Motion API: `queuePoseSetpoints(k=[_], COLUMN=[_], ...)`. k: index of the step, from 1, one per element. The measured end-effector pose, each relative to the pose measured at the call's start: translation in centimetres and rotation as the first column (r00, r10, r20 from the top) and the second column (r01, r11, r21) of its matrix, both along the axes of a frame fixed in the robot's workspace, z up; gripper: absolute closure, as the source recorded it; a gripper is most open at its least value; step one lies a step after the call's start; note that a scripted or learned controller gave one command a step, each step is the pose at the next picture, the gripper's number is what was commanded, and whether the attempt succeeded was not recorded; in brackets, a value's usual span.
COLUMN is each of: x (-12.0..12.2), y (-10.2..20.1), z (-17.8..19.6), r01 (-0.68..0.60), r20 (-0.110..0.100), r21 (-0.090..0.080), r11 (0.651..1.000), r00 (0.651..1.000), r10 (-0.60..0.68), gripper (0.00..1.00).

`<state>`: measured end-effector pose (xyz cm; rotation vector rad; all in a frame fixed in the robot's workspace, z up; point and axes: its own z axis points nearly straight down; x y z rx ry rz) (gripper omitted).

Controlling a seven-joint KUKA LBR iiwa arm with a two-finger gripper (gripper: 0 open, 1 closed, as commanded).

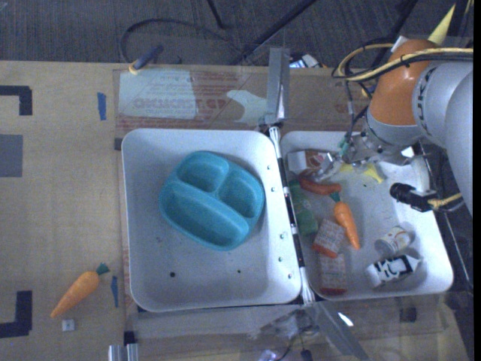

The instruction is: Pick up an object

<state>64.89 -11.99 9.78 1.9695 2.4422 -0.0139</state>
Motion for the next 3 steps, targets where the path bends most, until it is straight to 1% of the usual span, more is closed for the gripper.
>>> queuePoseSetpoints(k=[1, 2, 3], x=[-2.8, -6.8, -12.9], y=[-3.3, -4.0, -1.0], z=[5.2, -0.5, -1.1], r01=[-0.101, -0.126, -0.053], r20=[0.006, 0.004, 0.008], r21=[0.008, 0.009, 0.009], r11=[0.995, 0.992, 0.999], r00=[0.995, 0.992, 0.999], r10=[0.101, 0.126, 0.053], gripper=[0.00, 0.00, 0.00])
